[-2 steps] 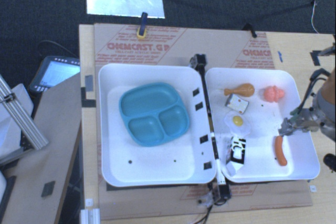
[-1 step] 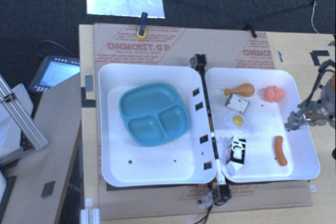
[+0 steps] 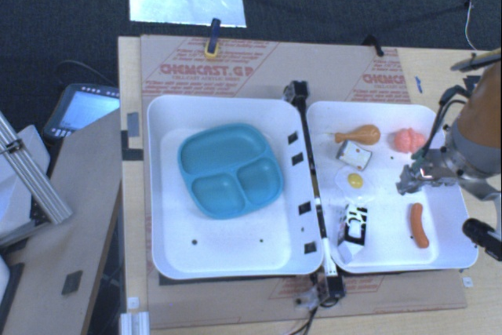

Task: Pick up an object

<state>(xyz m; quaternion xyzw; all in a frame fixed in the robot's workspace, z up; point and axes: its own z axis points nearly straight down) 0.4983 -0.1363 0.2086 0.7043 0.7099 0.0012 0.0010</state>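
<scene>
We see that nothing is picked up yet: our hand (image 3: 409, 178), whose grip we cannot tell, hovers in the right bin (image 3: 451, 259) just above the sausage (image 3: 419, 225) near the table's right edge.

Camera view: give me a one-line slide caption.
Gripper hovers in the right bin between pink toy and sausage; blue tray fills the left bin.

Smooth white plastic bins (image 3: 235, 110) rest on printed cardboard (image 3: 259, 67); the blue tray (image 3: 230, 169) looks matt.
</scene>
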